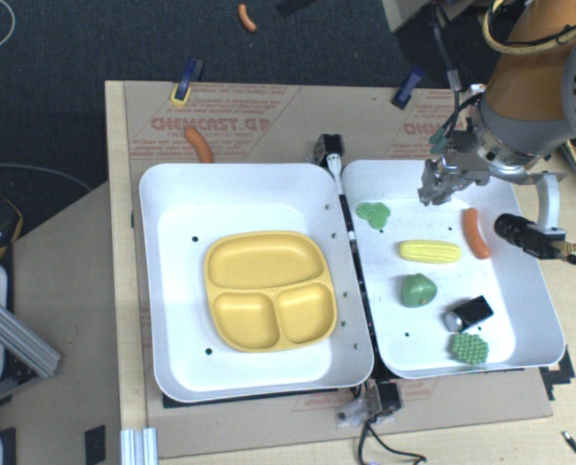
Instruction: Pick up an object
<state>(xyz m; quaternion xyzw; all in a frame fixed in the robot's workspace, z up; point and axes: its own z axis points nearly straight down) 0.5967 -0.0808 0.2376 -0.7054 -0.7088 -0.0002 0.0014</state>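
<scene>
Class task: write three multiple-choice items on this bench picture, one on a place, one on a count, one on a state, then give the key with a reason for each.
1. Where does the yellow divided plate lie?
A. in the left bin
B. in the right bin
C. on the cardboard outside the bins

2. How many green things lie in the right bin?
A. one
B. three
C. five

3. What is the gripper doing?
A. gripping the corn
B. resting on the plate
C. poised over the right bin's far end, with nothing seen in it

Key: 1 A, the plate sits inside the left bin. 2 B, the green leaf, green ball and broccoli. 3 C, the corn lies apart from it.
</scene>
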